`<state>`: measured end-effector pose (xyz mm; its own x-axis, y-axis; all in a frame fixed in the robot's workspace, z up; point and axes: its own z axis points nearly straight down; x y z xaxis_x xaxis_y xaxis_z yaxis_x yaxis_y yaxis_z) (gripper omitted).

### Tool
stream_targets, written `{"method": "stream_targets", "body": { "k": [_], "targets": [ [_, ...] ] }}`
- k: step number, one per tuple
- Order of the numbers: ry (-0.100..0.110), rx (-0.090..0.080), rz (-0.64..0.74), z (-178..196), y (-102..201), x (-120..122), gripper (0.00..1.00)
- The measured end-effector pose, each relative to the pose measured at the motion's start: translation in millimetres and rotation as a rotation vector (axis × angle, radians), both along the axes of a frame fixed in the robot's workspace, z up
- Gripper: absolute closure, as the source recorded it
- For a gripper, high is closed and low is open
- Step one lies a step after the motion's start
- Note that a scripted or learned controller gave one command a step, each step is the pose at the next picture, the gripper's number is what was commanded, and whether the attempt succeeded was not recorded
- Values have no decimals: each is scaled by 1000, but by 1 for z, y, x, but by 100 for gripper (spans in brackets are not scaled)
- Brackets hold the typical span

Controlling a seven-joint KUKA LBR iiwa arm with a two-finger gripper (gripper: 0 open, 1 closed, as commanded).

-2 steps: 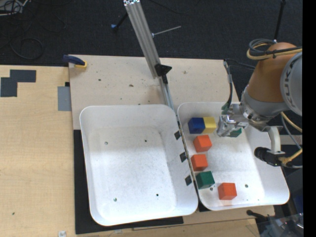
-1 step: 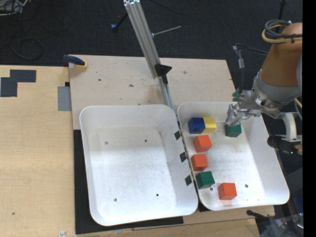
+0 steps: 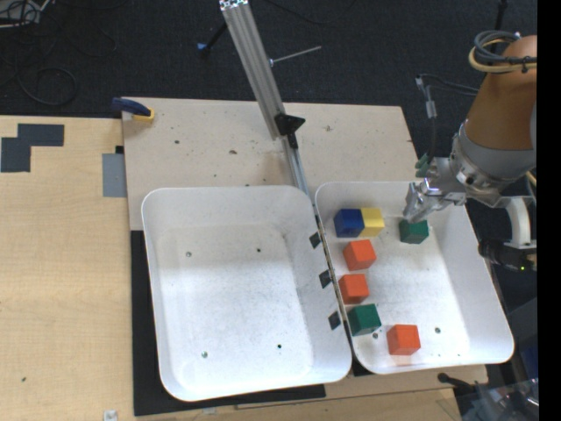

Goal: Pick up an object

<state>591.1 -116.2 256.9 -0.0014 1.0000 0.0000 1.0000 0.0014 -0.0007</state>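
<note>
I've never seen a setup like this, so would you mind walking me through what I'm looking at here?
This is one picture from a fixed camera above a workbench, looking down at a slant. The grey and orange machine on the right is a robot arm; its gripper has two fingers for picking things up. On the bench sit two shallow white bins. The left bin has a bare floor. The right bin holds small blocks: a blue one touching a yellow one, three orange ones, and a green one. A second green block sits directly under the gripper; I cannot tell whether it is gripped.
</note>
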Motion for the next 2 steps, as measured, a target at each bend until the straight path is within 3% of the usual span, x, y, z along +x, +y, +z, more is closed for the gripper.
{"method": "stream_targets", "body": {
  "k": [2],
  "targets": [
    [1,2,2,-11,101,17,100]
  ]
}}
